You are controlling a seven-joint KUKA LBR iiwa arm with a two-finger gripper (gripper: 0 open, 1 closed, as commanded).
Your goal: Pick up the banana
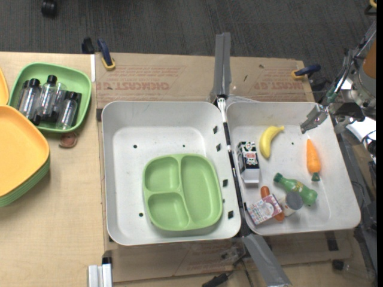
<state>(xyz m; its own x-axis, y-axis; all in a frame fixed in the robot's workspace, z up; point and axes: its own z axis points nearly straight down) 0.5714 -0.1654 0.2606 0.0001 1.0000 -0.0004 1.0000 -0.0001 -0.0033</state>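
My grey two-finger pincer (312,119) hangs over the right white bin's (344,178) far rim, fingers seemingly apart. The curved yellow banana (269,140) lies leftward, long axis running near-to-far.

The banana (270,140), yellow and curved, lies flat in the right bin (341,217), toward its twelve o'clock side, free of neighbours.
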